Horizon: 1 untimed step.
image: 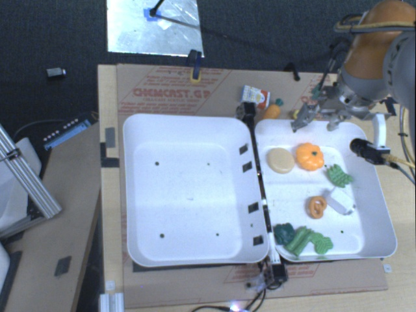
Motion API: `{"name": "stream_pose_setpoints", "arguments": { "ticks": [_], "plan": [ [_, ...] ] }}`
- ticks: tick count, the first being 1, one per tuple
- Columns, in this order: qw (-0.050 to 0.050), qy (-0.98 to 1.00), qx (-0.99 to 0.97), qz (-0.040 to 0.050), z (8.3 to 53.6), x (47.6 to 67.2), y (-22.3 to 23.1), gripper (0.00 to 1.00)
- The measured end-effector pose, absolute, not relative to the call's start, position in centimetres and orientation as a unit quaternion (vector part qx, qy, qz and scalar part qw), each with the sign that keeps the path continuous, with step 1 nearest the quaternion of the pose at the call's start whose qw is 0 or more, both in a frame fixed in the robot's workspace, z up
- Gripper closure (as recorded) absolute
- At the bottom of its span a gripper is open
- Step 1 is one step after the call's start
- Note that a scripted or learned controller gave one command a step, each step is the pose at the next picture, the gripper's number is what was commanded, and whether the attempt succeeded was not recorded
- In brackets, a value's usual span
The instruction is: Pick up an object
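The gripper point(316, 117) is seen spread wide and holding nothing, poised above the round orange plastic pumpkin point(309, 156) in the right white bin point(374, 203).

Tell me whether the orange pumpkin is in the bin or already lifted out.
In the bin. The orange pumpkin rests on the right bin's floor beside a beige disc; the gripper hangs above the far rim, apart.

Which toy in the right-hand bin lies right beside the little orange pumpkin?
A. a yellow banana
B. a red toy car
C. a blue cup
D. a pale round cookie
D: the pale round cookie lies just left of the orange pumpkin, near the back of the right bin.
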<state>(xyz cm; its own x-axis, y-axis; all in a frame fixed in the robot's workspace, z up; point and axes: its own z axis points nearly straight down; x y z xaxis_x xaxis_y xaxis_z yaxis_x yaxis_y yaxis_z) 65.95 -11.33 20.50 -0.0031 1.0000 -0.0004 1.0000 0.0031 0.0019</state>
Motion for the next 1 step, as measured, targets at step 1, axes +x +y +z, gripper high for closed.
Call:
{"name": "stream_pose_setpoints", "arguments": {
  "ticks": [1],
  "plan": [
    [0.001,0.708,0.706,0.0002,15.81,60.76,-17.23,0.0]
  ]
}}
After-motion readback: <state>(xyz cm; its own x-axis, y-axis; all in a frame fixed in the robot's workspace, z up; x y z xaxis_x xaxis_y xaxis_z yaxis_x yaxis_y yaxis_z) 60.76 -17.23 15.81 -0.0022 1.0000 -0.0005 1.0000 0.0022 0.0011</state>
